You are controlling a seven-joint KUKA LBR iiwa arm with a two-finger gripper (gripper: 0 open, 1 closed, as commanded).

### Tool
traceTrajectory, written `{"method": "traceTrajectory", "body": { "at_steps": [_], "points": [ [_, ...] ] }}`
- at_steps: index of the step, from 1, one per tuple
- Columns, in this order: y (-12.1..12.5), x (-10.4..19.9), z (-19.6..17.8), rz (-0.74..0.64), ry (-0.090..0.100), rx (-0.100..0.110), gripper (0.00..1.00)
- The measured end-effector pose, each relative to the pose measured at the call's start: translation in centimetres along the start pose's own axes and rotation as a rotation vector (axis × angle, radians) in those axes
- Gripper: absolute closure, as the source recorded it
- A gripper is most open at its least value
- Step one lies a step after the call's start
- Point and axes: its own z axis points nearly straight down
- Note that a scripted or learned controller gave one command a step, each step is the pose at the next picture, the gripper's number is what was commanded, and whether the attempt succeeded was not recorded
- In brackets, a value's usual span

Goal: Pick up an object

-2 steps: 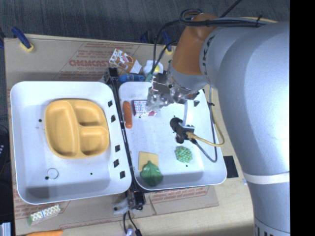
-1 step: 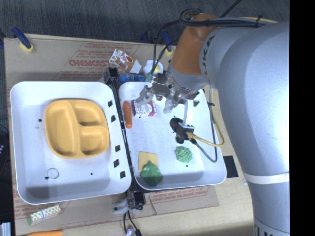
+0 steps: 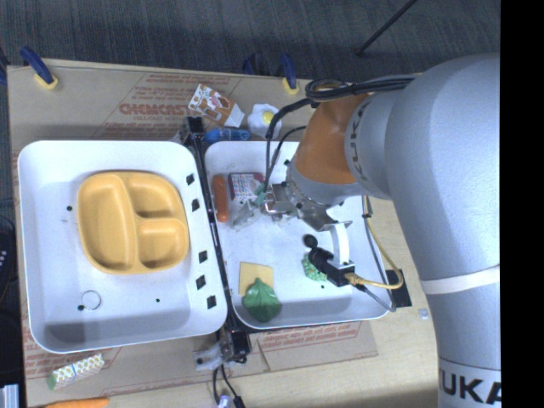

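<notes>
The arm [image 3: 433, 168] reaches from the right over the right bin [image 3: 280, 249]. We find a yellow tray [image 3: 132, 221] in the left bin [image 3: 42, 228]. The jaws hang over a packet [image 3: 245, 183] at the right bin's upper left; we cannot tell their state. A green toy [image 3: 261, 301] lies at its lower left. An orange stick [image 3: 221, 196] lies just beside the packet.

2 bins side by side. Left bin [image 3: 42, 228]: divided tray [image 3: 132, 221] in the middle, small ring [image 3: 91, 299] at front left. Right bin [image 3: 285, 257]: sausage [image 3: 221, 196] along left wall, packet [image 3: 246, 183] just right of it; flat card [image 3: 253, 273] at front left, leafy lump [image 3: 261, 301] on its front edge.
</notes>
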Motion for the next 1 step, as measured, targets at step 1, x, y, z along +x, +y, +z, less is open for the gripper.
{"method": "traceTrajectory", "body": {
  "at_steps": [1],
  "points": [
    [-6.8,1.17,0.44,0.06,0.0,0.0,0.0]
  ]
}}
